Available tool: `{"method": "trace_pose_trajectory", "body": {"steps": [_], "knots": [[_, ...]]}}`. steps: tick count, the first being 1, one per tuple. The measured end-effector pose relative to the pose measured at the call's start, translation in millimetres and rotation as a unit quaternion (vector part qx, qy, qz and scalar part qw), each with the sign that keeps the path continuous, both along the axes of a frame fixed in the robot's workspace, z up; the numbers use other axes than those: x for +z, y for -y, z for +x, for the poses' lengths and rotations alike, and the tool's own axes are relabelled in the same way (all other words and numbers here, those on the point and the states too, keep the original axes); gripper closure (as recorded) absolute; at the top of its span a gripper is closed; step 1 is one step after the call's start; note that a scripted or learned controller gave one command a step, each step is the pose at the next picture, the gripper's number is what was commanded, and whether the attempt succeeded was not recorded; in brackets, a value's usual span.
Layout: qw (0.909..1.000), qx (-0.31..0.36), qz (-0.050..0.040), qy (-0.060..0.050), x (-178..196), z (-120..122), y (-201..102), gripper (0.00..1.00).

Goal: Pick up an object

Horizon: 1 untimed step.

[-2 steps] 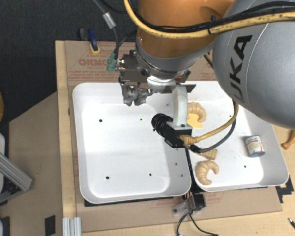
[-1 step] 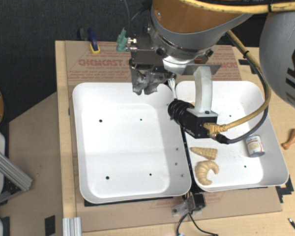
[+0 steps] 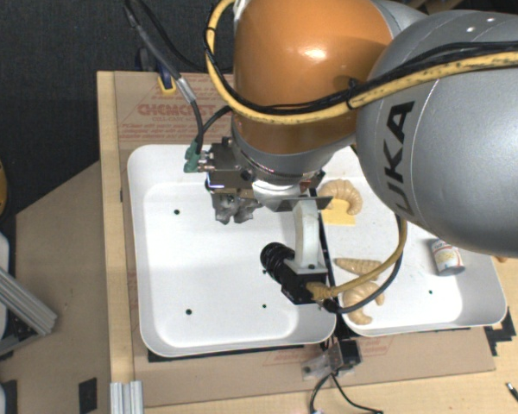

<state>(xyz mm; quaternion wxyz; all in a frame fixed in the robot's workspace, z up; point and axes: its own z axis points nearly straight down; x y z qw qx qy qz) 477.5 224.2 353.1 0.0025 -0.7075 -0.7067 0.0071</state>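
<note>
My gripper (image 3: pixel 234 207) hangs over the upper middle of the left white bin (image 3: pixel 190 266), under the big orange and grey wrist. Nothing shows in its grasp from this angle. In the right bin (image 3: pixel 470 298) lie a tan croissant (image 3: pixel 349 191), a yellow wedge (image 3: pixel 339 216) just below it, a pale beige long piece (image 3: pixel 363 266) and another beige curved piece (image 3: pixel 365 297) near the front wall. A small silver can (image 3: pixel 446 256) lies at the right side of that bin. The arm hides much of the right bin's back part.
Both bins sit on a cardboard sheet (image 3: pixel 121 145) over the bench. A dark cable with a yellow clip (image 3: pixel 165 79) runs in from the back left. The ridge between the bins passes just right of the gripper.
</note>
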Motion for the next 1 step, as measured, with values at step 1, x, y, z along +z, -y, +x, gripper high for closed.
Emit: {"method": "trace_pose_trajectory", "body": {"steps": [1], "knots": [[1.0000,0.001,0.0037,0.008,22.6,1.8,-0.2,1.00]]}}
